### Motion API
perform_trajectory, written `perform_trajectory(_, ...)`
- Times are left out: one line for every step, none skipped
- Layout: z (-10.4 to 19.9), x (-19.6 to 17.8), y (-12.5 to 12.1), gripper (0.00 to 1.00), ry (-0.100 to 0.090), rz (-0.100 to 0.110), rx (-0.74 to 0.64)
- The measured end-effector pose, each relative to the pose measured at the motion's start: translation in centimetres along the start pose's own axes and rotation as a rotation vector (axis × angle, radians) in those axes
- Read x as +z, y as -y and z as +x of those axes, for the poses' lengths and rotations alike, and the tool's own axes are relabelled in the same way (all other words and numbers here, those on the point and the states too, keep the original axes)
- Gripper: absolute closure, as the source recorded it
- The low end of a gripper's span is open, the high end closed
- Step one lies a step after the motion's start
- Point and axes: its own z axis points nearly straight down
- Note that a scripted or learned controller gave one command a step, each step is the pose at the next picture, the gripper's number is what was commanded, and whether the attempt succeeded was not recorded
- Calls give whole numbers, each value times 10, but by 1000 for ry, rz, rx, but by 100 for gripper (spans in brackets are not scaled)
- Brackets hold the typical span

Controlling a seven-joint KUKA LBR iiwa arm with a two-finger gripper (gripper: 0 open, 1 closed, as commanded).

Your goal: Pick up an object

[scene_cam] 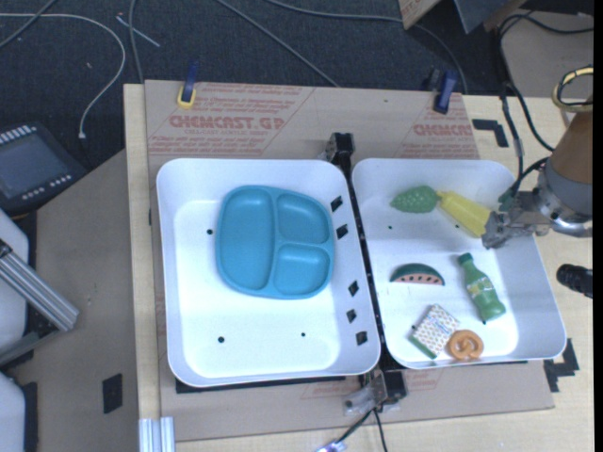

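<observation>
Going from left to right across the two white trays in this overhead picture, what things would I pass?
Blue divided plastic plate → slice-shaped red and green watermelon toy → small patterned packet → orange ring-shaped pretzel toy → green toy bottle → grey metal gripper at the right bin's edge.

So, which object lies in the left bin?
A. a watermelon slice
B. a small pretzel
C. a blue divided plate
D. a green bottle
C: the blue divided plate lies in the left bin, while the other toys sit in the right bin.
</observation>
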Motion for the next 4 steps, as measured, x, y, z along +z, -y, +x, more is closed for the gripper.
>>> perform_trajectory(-4, -48, 7, 100, 3, -4, 2)
perform_trajectory(-8, -101, -4, 100, 4, -6, 0)
perform_trajectory(-8, -132, -5, 100, 2, -3, 0)
perform_trajectory(33, -127, 9, 100, -2, 4, -3)
